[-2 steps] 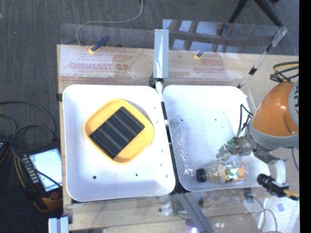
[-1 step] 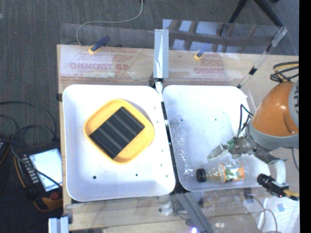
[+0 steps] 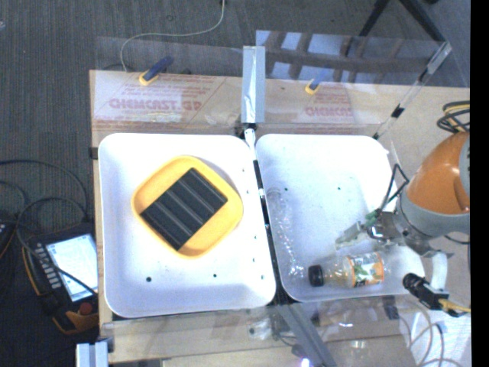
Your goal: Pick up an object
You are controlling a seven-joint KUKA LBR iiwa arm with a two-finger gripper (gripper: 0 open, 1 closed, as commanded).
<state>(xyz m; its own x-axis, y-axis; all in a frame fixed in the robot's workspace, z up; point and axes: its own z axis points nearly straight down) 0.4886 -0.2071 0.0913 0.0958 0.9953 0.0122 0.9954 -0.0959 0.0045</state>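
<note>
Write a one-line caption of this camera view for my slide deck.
KUKA arm's gripper hovers above a small bottle in the right bin; a yellow-rimmed black object fills the left bin.

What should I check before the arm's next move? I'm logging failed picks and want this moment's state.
1. Target present: clear plastic bottle with black cap lies on its side in the right white bin: ok.
2. Bottle clear of the bin's wall: near the front edge: not ok.
3. Claw over bottle: just above it, slightly offset: cannot tell.
4. Claw opening: cannot tell.
5. Yellow tray with black ribbed insert out of the way, in the left bin: ok.
</note>
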